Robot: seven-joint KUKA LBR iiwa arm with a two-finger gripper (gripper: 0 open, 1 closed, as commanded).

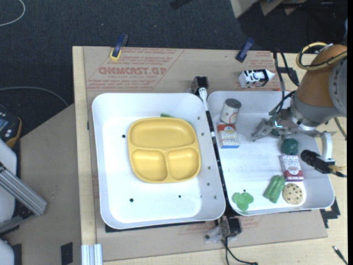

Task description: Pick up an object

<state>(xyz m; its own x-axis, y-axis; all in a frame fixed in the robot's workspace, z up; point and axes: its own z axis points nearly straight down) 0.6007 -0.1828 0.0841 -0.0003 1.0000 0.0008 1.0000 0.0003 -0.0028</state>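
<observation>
Surface (165,65): cardboard-covered, carrying two shallow white bins side by side
Left bin (110,148): holds a yellow divided tray (164,149) with something green peeking out at its far edge; too big a target for this step
Right bin (248,164): holds all the small candidates, so the pick belongs here
Arm (322,87): reaches in from the right, wrist low over the far part of the right bin
Jaws (267,127): spread, nothing between the fingers, tips pointing left toward bare bin floor
Can (230,111): upright near the bin's far left corner, a small carton (228,137) just beside it
Packet (291,167): flat, red and white, lying near the right wall
Green pieces: a dark round one (289,146) close below the wrist, a long one (274,187) and a leafy one (242,199) near the front wall
Cookie (293,193): flat, beside the long green piece
Doing it well: the dark round piece looks the nearest target; centre the spread fingers over it, descend straight, then close, keeping clear of the packet and right wall
</observation>
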